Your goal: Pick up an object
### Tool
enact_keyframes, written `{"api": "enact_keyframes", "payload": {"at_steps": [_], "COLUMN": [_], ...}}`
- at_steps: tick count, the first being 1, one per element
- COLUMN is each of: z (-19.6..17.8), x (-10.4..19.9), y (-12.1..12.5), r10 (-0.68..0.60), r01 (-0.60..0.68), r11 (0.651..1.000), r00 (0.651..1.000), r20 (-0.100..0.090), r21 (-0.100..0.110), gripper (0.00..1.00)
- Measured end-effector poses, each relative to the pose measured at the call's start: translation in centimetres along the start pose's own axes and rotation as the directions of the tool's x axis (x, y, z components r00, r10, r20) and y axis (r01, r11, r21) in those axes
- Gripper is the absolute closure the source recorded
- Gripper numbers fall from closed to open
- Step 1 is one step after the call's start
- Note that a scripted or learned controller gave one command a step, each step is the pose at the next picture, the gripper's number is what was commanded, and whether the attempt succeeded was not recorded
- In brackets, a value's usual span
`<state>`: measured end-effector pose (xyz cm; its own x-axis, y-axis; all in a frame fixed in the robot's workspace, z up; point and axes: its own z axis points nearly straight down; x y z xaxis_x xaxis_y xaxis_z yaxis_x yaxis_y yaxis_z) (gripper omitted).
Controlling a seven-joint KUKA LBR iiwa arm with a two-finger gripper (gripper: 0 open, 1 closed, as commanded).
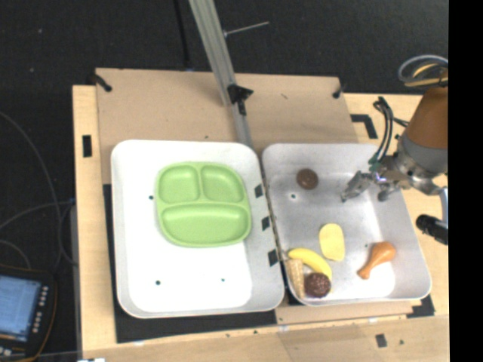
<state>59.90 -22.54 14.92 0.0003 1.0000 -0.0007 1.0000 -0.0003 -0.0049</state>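
1. Camera view: a tan tabletop (pixel 302 96) carries two white bins side by side, the left bin (pixel 136 277) toward the left edge and the right bin (pixel 400 277) toward the right edge.
2. The left bin holds a green plate (pixel 202 204) with three compartments, set in the bin's far half and clear of its walls.
3. The arm (pixel 430 127) comes in over the tabletop's right edge, its orange band above the wrist.
4. The claw (pixel 362 185) hangs over the far right part of the right bin, pointing left. Its fingers (pixel 352 189) stand a narrow way apart, and nothing is seen between them.
5. A brown disc (pixel 306 179) lies in the right bin's far left part, left of the claw and apart from it.
6. A pale yellow chip (pixel 331 242) lies near the middle of the right bin.
7. An orange drumstick (pixel 376 259) lies toward the bin's near right corner, tilted, well apart from the chip.
8. A banana (pixel 310 261) lies in the bin's near left corner, just beside a dark berry (pixel 318 284) on its near side; whether they touch I cannot tell.
9. A grey pole (pixel 215 51) slants from the tabletop's far edge down to the gap between the bins.
10. A screen (pixel 23 304) sits off the tabletop's near left corner.
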Motion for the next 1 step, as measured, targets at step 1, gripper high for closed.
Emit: {"api": "enact_keyframes", "payload": {"at_steps": [1], "z": [5.12], "x": [-0.08], "y": [-0.07], "r10": [0.001], "r01": [-0.001], "r11": [1.000], "r00": [1.000], "r20": [0.001], "r21": [-0.002], "gripper": [0.00]}}
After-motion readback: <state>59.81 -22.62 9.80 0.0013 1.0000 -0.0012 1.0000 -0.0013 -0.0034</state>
